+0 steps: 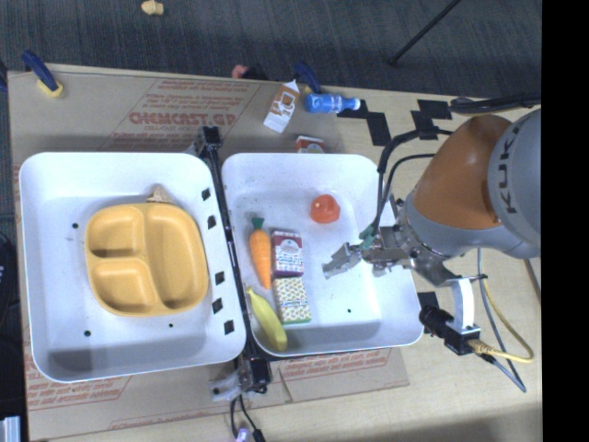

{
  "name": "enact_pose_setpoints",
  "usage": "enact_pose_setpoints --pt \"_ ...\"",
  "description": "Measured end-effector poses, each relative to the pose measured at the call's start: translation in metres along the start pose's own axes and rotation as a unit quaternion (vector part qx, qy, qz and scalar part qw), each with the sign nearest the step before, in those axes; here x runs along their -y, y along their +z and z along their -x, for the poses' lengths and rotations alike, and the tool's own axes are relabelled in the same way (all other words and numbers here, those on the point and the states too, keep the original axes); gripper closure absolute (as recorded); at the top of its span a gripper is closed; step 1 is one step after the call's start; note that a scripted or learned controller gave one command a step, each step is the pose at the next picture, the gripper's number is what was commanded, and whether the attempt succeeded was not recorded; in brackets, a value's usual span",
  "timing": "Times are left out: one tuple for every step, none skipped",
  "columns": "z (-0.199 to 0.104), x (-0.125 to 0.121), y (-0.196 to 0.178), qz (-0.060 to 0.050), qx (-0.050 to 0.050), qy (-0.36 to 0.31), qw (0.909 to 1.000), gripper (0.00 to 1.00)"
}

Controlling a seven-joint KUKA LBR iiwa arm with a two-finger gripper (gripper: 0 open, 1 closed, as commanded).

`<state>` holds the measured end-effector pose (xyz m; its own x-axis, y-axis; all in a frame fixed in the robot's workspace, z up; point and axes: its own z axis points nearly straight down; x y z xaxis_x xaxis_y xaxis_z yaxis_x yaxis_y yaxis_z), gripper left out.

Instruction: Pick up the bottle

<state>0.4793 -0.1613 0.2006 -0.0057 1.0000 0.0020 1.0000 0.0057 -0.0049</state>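
A small blue bottle (324, 104) lies on its side on the bench, just beyond the far rim of the right bin (398, 331). My gripper (342, 259) hangs over the right half of that bin, pointing left, open with nothing between its fingers. It is well short of the bottle, towards the near side. An orange-red round object (324, 209) sits on the bin floor just above and left of the gripper.
The right bin's left side holds a carrot (261, 255), a red carton (288, 252), a patterned box (293, 299) and a banana (267, 320). A yellow divided plate (147, 258) lies in the left bin (46, 182). A small carton (282, 107) lies beside the bottle.
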Motion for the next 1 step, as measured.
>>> enact_pose_setpoints --pt "-0.0002 -0.0005 -0.0101 -0.001 0.0 -0.003 1.0 1.0"
